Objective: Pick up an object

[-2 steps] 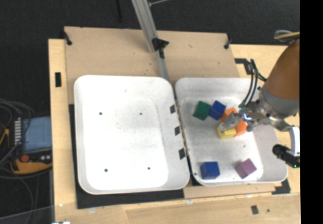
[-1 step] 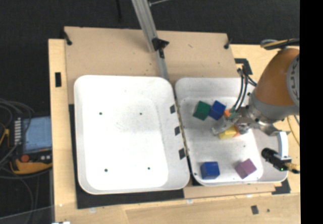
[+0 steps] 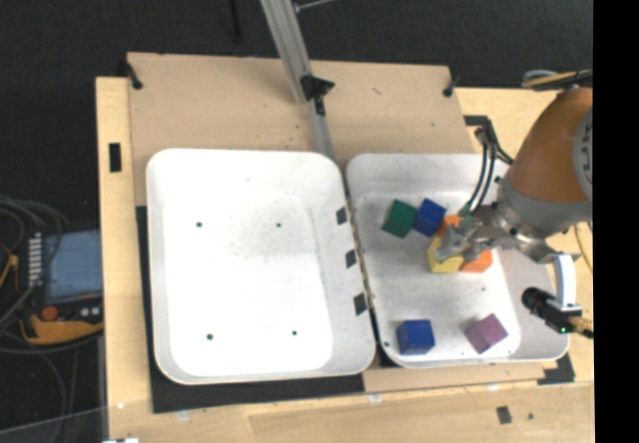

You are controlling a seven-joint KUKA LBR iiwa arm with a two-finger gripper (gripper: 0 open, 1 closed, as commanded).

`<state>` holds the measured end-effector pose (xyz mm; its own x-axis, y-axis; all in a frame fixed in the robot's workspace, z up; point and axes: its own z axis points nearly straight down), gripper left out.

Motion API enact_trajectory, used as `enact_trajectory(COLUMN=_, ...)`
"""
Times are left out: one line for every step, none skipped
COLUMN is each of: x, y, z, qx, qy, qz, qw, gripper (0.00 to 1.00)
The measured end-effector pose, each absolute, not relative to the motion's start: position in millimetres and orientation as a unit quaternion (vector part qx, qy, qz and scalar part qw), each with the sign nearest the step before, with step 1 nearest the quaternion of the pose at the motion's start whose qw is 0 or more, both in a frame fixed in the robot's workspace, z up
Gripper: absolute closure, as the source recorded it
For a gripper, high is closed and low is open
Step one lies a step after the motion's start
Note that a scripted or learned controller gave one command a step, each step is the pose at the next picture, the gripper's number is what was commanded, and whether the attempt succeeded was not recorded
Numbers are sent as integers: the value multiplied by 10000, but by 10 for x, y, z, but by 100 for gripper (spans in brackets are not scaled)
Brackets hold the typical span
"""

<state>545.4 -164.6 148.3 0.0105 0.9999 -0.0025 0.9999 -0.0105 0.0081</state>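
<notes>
Yellow block (image 3: 442, 256) mid right bin, orange block (image 3: 478, 260) touching its right side.

Legible text, labels, brands, numbers, signs: none. No readable marking on the two white bins (image 3: 250, 261), on the coloured blocks in the right bin, on the surface (image 3: 230, 102), or on the grey and orange arm (image 3: 554, 162). The blue-faced device (image 3: 72, 266) lying off the surface at the view's left may carry small markings, but these are too small and blurred to read.
</notes>
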Motion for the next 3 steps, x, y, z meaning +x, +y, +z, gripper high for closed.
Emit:
enact_trajectory(x=5450, y=-1639, z=1917, qx=7067, qy=7075, qz=14, qw=23, gripper=100)
enact_trajectory(x=5463, y=-1652, z=2208, qx=7061, qy=7081, qz=12, qw=21, gripper=100)
enact_trajectory(x=5438, y=-1190, z=2310, qx=7044, qy=7098, qz=10, qw=-2, gripper=100)
